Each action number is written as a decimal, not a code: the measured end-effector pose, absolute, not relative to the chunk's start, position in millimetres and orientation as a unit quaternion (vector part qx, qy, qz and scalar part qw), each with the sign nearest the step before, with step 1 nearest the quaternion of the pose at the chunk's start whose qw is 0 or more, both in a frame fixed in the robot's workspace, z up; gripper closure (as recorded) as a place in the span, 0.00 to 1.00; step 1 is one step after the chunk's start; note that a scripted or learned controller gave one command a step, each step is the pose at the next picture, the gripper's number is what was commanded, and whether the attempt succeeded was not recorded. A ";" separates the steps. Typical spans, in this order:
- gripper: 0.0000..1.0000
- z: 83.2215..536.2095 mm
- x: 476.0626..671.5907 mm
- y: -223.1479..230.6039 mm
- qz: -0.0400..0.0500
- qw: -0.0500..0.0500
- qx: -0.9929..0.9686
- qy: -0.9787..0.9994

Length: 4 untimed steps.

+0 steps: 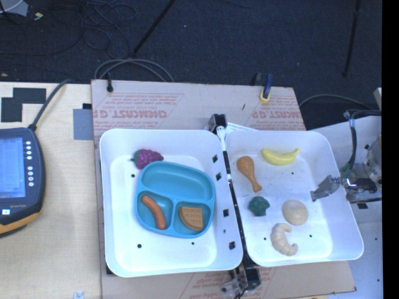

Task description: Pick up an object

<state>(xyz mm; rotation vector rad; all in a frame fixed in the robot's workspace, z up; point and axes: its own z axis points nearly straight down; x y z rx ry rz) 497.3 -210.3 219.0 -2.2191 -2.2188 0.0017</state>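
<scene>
The right bin [336,254] holds a yellow banana [280,156], a brown chicken drumstick [249,172], a dark green broccoli piece [259,205], a cream round bun [295,212] and a pale croissant [284,238]. My gripper [323,189] reaches in over the right rim of this bin, at the height of the bun and a short way to its right. It is apart from the bun, and nothing shows in it.
The left bin [118,242] carries a blue divided plate [177,176] with a sausage [154,210] and a waffle piece [192,217]; purple grapes [147,157] lie beside the plate. A teach pendant [15,173] rests at the far left. A raised divider [225,192] separates the bins.
</scene>
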 end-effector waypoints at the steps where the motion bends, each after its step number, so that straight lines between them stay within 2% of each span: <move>1: 1.00 228.9 497.2 -211.2 0.001 0.002 -0.707 -0.707; 2: 1.00 357.8 493.0 -137.2 -0.005 -0.005 -0.704 -0.710; 3: 1.00 299.8 474.8 -93.0 0.002 0.004 -0.706 -0.708; 4: 1.00 359.1 502.6 -19.9 -0.002 -0.001 -0.704 -0.710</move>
